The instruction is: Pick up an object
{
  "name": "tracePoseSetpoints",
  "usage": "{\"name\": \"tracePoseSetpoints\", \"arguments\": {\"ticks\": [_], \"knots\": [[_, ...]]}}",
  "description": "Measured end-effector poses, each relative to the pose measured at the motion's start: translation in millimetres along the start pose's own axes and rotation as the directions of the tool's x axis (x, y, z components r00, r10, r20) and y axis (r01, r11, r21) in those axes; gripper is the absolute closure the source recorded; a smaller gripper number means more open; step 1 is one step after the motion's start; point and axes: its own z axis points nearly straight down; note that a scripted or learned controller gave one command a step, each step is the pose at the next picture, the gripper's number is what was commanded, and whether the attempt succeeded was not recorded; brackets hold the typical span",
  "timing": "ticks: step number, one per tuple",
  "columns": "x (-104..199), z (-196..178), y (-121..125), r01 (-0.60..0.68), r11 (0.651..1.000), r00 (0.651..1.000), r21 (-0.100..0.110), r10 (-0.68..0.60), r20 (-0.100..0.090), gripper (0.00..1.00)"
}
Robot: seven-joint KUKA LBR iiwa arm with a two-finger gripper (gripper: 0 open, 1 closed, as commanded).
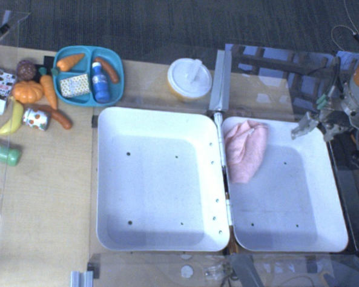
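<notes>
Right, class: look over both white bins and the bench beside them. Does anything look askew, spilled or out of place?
Nothing looks spilled or damaged. The pink cloth lies crumpled against the left wall of the right bin, not spread flat. Toy food lies loose on the bench left of the blue tray.

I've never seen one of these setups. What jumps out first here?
A crumpled pink cloth lies alone in the right white bin, against its left wall. The gripper hangs over that bin's upper right corner, apart from the cloth. At far left, a blue divided plate and bright toy food crowd the bench.
</notes>
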Motion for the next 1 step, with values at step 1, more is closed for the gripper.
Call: {"name": "tracePoseSetpoints", "arguments": {"ticks": [1], "knots": [[44.8, 149.1, 44.6, 0.041, 0.999, 0.999, -0.009, -0.041, 0.002, 0.00]]}}
